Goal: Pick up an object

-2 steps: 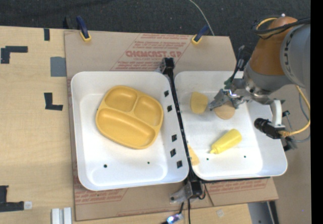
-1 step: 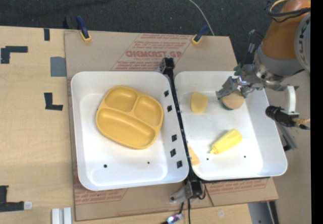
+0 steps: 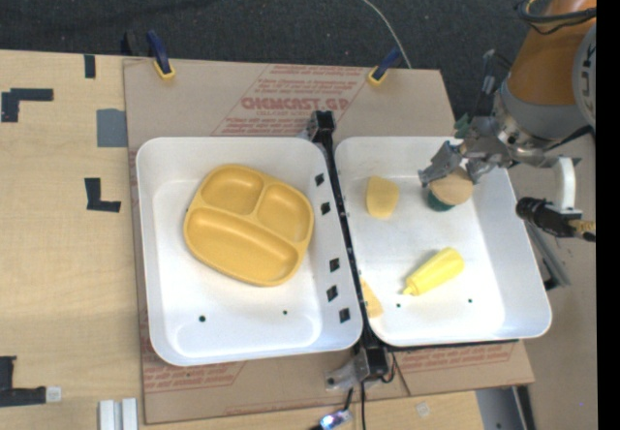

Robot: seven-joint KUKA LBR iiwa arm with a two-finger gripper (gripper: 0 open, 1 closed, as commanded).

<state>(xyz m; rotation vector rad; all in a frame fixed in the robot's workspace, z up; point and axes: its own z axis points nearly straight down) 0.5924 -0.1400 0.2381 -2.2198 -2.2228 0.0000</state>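
Observation:
My gripper (image 3: 455,169) hangs over the back right part of the right bin (image 3: 504,322). It is open, with one dark finger (image 3: 432,169) splayed out to the left. A round tan object with a green underside (image 3: 450,193) lies on the bin floor just below the fingertips; I cannot tell whether they touch it. A pale yellow chunk (image 3: 382,197) lies to its left. Nearer the front, a yellow bottle-shaped object (image 3: 434,271) lies on its side.
A yellow divided plate (image 3: 250,223) takes up most of the left bin (image 3: 165,322). A small yellow-orange piece (image 3: 370,299) sits against the black divider (image 3: 334,225) between the bins. The arm's orange and grey wrist (image 3: 547,70) looms at the right.

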